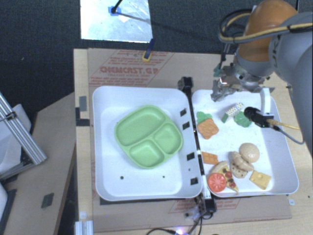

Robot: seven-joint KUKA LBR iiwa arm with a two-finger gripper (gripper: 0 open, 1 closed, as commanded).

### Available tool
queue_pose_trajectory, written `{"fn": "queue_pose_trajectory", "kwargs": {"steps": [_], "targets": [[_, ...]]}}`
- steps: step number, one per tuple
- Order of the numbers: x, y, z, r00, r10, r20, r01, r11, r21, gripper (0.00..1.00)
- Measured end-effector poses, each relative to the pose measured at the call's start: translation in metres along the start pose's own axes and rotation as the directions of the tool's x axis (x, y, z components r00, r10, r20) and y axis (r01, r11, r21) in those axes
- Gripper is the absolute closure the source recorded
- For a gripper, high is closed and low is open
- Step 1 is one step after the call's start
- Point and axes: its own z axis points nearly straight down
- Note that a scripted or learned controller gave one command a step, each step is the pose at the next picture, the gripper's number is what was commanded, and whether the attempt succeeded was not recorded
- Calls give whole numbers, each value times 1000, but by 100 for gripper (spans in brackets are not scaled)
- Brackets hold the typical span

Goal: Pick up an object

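Objects: toy food pieces are lying scattered in the right bin, which is sitting in the right half of the frame.
Upper pieces: a green-topped piece is touching an orange waffle-like piece near the bin's left wall; a small green and white piece is lying further right.
Lower pieces: a small orange cracker, a pizza slice, a red tomato slice, a tan mushroom-like piece and a yellow cheese wedge are clustering toward the lower right.
Gripper: the gripper is hanging over the upper left corner of the right bin, below the arm's orange band.
Jaws: I cannot tell whether they are spread or pressed together; nothing is showing between them.
Left bin: the left bin is holding a green divided plate near its centre.
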Motion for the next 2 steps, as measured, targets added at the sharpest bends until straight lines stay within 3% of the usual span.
{"fn": "queue_pose_trajectory", "kwargs": {"steps": [2], "targets": [[2, -10, 2, 1000, 1, 0, -1, 1000, 2, 100]]}}
